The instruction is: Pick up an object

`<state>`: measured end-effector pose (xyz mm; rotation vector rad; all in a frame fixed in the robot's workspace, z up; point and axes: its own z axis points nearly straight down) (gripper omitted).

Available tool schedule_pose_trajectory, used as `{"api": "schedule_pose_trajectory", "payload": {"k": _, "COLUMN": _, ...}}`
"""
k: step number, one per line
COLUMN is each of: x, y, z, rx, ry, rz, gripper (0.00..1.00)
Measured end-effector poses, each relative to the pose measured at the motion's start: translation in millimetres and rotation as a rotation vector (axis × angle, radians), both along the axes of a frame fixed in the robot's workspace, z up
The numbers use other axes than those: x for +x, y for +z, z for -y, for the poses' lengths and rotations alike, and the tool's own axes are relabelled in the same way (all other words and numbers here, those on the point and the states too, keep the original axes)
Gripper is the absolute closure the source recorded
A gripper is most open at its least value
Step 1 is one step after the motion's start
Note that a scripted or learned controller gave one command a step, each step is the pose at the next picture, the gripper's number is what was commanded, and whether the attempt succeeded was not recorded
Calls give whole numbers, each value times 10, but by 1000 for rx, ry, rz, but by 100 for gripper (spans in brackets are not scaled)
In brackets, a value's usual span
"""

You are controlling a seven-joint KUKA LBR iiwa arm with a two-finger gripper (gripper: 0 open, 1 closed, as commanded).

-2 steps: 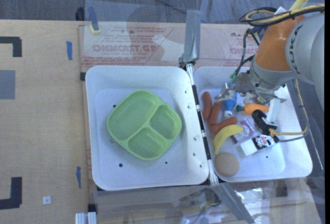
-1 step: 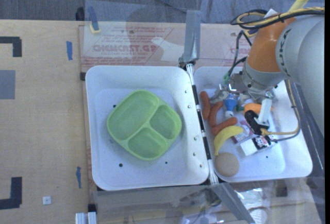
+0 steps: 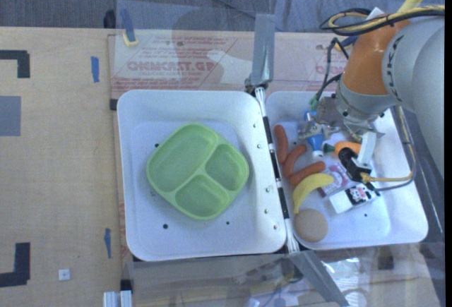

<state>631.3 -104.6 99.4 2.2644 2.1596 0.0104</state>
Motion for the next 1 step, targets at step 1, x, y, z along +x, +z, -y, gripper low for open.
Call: {"api": "schedule_pose_trajectory", "payload": {"k": 1, "x": 362, "y": 868, "z": -490, "rx": 4, "ry": -65, "rz": -11, "gripper": 100}}
